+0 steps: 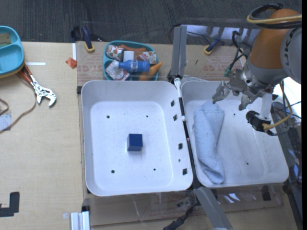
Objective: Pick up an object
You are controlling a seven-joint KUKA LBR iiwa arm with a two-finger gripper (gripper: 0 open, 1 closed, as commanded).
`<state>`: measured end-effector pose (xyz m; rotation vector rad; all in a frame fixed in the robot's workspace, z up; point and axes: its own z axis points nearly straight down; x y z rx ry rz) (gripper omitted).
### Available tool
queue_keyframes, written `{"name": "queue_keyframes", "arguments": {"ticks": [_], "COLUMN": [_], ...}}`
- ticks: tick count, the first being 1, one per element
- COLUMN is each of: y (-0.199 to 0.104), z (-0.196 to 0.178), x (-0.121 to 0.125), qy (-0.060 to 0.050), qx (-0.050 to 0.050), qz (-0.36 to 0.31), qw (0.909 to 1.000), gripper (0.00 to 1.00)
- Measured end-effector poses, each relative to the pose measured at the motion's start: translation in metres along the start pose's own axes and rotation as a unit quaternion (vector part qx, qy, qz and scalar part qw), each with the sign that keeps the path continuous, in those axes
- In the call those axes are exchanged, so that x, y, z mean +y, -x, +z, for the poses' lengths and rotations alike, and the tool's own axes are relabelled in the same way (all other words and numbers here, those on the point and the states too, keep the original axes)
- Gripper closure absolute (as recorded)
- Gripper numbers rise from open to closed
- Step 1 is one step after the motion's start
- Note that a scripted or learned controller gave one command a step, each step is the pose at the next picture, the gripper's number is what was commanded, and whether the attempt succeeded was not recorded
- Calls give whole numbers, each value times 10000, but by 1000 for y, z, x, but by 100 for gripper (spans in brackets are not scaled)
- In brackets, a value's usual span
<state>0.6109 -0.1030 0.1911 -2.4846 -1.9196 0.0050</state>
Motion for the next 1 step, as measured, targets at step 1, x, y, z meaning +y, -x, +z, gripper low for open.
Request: {"name": "queue_keyframes", "arguments": {"ticks": [1], "y": [56], "z": [-62], "x": [-30], "qy": [11], "qx": [-3], "qz": [342], "qw": [9994], "gripper": [0]}}
